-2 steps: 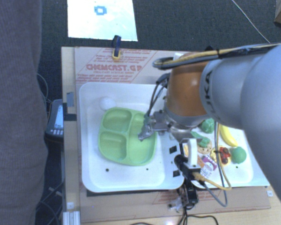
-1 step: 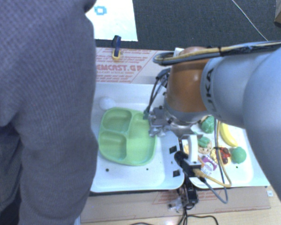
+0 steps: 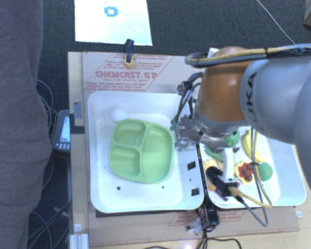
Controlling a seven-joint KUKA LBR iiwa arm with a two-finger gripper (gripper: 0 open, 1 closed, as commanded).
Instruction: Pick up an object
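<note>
A light green divided plate lies in the left bin. A small white ball rests near that bin's far left corner. In the right bin I see a yellow banana-shaped toy, a green ball, a red and yellow toy and a green piece, all partly hidden by the arm. My gripper hangs over the wall between the bins, just right of the plate's edge. Nothing shows in its grasp.
The bulky grey and orange arm covers most of the right bin. A cardboard sheet lies beyond the bins, with a white paper further back. Cables run over the right bin's near edge.
</note>
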